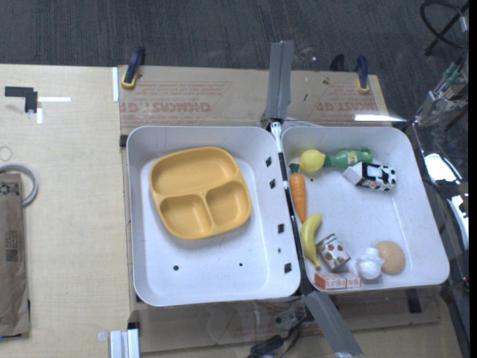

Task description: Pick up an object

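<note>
- Pale wooden bench (67, 222) carries two white bins side by side, with dark carpet beyond at 12 o'clock.
- Left bin (138, 222): holds one yellow divided plate (200, 192), lying flat toward 11 o'clock of the bin.
- Right bin (426, 222): holds the candidate objects.
  - Lemon (313, 160) at 11 o'clock, touching the green bottle (350, 156) beside it.
  - Black-and-white carton (370, 176) at 1 o'clock, just below the bottle.
  - Carrot (297, 195) along the 9 o'clock wall, with the banana (310, 237) below it at 8 o'clock.
  - Small printed box (333, 253) at 6 o'clock, touching the banana's lower end.
  - White lump (369, 265) and brown round item (390, 256) at 5 o'clock, touching each other.
- Dark hardware (446, 88) at the 2 o'clock edge of the view may be part of my arm; it is too cluttered to be sure.
- Gripper state: I cannot tell from this view.
- Step in hand, as I judge it: target selection, before any approach. Nothing is lifted.
- Next move calls for choosing an isolated target. The black-and-white carton has the most bare floor around it, at 3 and 6 o'clock. Objects against the wall or touching neighbours risk a failed closure.
</note>
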`<action>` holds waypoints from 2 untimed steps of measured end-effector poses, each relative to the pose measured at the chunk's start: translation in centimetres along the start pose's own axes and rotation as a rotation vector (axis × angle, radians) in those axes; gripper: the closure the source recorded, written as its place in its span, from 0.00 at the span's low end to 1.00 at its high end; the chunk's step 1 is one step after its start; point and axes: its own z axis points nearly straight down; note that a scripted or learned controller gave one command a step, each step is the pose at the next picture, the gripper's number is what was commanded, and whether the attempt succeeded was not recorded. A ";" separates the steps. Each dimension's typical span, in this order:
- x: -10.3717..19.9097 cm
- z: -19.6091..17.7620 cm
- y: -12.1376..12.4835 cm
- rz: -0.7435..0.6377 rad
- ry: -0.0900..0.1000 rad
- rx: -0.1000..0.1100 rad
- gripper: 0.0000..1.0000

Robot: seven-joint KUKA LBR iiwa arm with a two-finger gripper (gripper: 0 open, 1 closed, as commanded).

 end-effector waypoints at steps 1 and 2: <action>-2.4 -3.6 3.2 -0.114 0.000 -0.001 1.00; -2.2 -7.8 3.7 -0.404 -0.001 -0.002 1.00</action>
